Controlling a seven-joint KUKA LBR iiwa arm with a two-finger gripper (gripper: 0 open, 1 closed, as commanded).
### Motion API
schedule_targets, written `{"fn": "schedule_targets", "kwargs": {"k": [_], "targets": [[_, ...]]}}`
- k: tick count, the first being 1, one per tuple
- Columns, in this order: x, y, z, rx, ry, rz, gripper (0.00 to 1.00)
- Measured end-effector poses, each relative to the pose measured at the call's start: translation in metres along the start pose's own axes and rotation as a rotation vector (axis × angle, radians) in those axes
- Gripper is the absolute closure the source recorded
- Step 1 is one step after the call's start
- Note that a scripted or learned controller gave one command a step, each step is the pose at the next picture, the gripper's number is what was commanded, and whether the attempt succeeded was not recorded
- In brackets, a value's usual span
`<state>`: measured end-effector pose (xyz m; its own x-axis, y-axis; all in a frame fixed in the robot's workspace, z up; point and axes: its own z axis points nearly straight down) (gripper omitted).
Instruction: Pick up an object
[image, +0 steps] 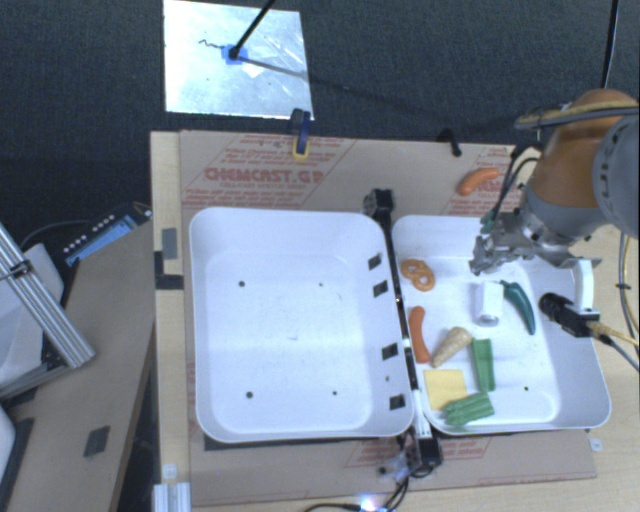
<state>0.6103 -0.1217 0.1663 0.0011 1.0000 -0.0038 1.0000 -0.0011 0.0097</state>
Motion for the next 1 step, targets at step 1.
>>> {"fn": "schedule_targets", "kwargs": {"k": [1], "targets": [[0.0008, 0.0109, -0.1775, -0.012, -0.001, -0.006, 1.0]]}}
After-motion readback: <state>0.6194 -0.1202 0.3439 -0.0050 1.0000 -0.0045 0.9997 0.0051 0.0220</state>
